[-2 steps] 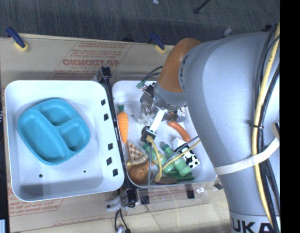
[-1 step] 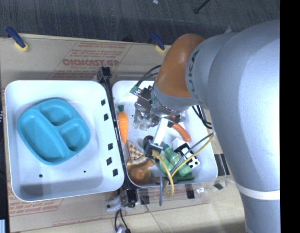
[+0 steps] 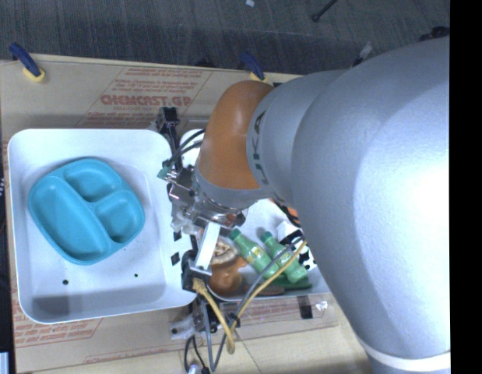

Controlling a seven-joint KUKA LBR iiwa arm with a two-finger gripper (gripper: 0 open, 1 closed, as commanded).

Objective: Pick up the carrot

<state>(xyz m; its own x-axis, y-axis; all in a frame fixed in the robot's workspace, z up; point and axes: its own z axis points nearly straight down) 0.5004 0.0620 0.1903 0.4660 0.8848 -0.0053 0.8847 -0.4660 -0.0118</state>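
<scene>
My gripper (image 3: pixel 195 226) hangs low over the left part of the right bin (image 3: pixel 318 285), and the big grey arm hides most of that bin. A small orange-red sliver (image 3: pixel 290 212) peeks out at the arm's edge; I cannot tell whether it is the carrot. Nothing can be seen held in the gripper.
Green bottles (image 3: pixel 255 252) and a brown rounded thing (image 3: pixel 225 276) lie in the right bin beside the gripper. The left bin (image 3: pixel 38 302) holds a blue divided plate (image 3: pixel 85 209). A low white wall between the two bins runs just left of the gripper.
</scene>
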